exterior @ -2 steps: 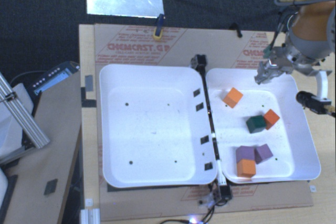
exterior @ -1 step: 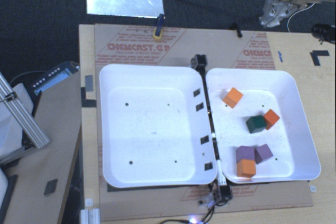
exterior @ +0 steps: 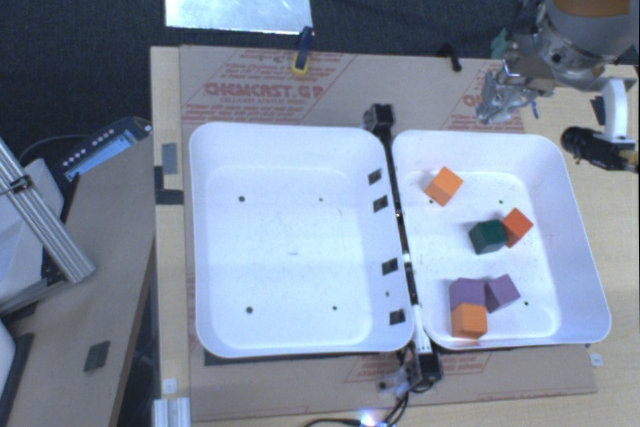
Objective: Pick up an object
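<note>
Right, the two white bins sit side by side: the left bin (exterior: 290,235) bare, the right bin (exterior: 560,215) holding every block, so picking happens there. Above its far rim hangs the gripper (exterior: 497,105), carrying nothing, jaw state impossible to tell. Nearest it lies an orange cube (exterior: 444,185), apart from the others, probably the easiest target.

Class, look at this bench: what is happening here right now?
A grey robot arm with an orange band reaches in from the right, its pincer hanging above the far rim of the right bin, with nothing visibly held. Six small blocks lie in that bin: an orange block alone, a green block touching another orange one, and two purple blocks with an orange one.
</note>
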### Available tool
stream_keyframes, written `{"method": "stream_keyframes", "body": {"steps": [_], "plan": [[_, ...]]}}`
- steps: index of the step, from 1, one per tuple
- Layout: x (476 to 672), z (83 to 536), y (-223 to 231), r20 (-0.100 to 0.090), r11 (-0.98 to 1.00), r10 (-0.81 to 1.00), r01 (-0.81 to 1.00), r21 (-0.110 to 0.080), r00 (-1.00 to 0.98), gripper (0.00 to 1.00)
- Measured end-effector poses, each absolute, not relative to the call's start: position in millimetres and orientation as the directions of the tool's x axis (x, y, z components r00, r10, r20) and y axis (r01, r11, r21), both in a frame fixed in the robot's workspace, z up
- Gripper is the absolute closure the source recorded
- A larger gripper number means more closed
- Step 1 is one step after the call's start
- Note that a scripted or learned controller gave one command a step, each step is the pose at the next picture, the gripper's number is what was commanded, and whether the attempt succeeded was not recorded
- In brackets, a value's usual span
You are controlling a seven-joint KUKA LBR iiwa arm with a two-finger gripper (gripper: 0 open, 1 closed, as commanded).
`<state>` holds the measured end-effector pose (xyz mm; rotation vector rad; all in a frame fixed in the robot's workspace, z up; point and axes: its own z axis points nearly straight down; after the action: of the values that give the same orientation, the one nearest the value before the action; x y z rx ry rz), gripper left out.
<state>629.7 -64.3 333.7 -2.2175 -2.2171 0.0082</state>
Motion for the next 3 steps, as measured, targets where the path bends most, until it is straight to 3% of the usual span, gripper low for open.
{"method": "stream_keyframes", "body": {"steps": [1,2,3], "plan": [[661.3,240.1,-27.0,0.002,0.008,1.0,1.0,-0.004,-0.008,1.0],[668.6,190.1,2.3,0.001,0.007,1.0,1.0,0.0,-0.007,1.0],[665.4,192.1,32.1,0.001,0.007,1.0,1.0,0.001,-0.007,1.0]]}}
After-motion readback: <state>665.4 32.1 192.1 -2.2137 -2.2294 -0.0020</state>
